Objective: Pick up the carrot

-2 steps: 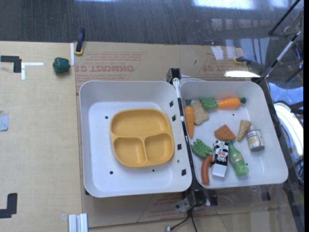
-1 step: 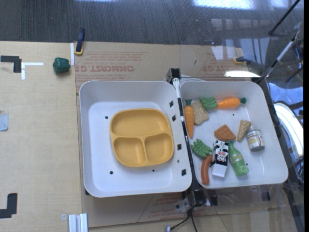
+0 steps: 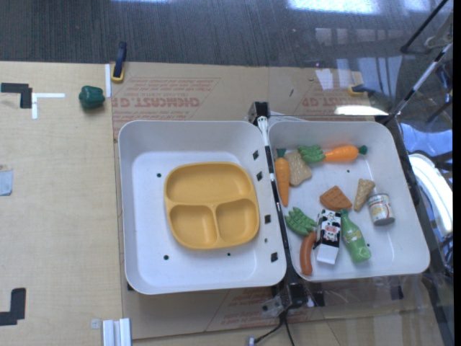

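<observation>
sausage (image 3: 307, 254) at right bin's (image 3: 400, 267) front, carrot (image 3: 282, 181) by divider

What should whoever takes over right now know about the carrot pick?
Right bin holds two candidates: wall carrot along its left wall, far carrot near the back wall, leafy end pointing left. Both lie on the bin floor; nothing is picked yet. Left to do: choose one, grasp, lift. The wall carrot sits tight beside a cracker; the far carrot looks easier.
</observation>
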### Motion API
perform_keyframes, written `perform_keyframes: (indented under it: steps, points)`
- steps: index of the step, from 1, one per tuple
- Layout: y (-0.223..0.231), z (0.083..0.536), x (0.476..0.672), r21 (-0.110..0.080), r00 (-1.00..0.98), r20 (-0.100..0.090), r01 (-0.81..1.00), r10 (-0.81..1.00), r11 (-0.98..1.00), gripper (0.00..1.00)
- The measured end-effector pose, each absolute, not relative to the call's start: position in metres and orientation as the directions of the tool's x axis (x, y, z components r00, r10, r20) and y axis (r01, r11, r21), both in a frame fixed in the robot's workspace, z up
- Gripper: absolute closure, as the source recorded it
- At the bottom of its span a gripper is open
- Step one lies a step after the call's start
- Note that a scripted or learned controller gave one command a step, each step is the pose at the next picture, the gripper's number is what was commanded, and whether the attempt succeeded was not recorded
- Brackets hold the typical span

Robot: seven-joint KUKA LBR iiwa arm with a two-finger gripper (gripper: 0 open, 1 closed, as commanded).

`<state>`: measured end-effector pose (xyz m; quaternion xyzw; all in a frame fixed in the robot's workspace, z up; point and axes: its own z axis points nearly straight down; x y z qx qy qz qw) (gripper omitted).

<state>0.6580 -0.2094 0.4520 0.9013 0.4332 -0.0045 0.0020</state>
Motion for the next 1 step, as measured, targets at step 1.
perform_keyframes:
  steps: [1]
  points:
    - [-0.2088,0.4587,0.6596,0.001,0.62,-0.013,0.785,0.785,-0.62,1.0]
